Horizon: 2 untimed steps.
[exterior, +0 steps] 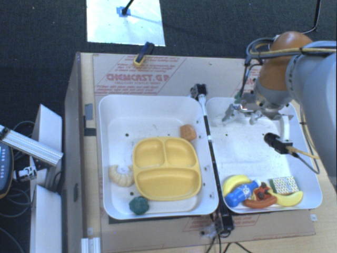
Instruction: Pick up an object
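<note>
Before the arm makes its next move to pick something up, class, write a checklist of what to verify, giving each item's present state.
1. Gripper is over the right bin: ok.
2. Something is between its fingers: not ok, nothing visible there.
3. Gripper is above a target: not ok; the banana, blue bottle and red toy lie at the bin's near edge, apart from it.
4. Targets are separated enough to grasp one: cannot tell, they crowd together.
5. Fingers open: cannot tell.
6. Yellow tray stays in the left bin, out of the path: ok.
</note>
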Each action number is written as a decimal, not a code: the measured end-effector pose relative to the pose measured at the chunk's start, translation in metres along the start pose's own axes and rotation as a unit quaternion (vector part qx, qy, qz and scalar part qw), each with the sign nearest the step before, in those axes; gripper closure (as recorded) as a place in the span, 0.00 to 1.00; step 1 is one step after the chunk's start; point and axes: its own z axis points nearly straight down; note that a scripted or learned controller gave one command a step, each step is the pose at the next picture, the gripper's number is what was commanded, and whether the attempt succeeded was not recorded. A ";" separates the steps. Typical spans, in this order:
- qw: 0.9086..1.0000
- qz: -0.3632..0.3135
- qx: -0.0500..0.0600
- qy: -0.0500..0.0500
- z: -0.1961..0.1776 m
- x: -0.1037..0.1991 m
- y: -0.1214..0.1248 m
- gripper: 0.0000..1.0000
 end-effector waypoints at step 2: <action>1.000 -0.001 -0.002 0.000 -0.077 0.105 0.007 1.00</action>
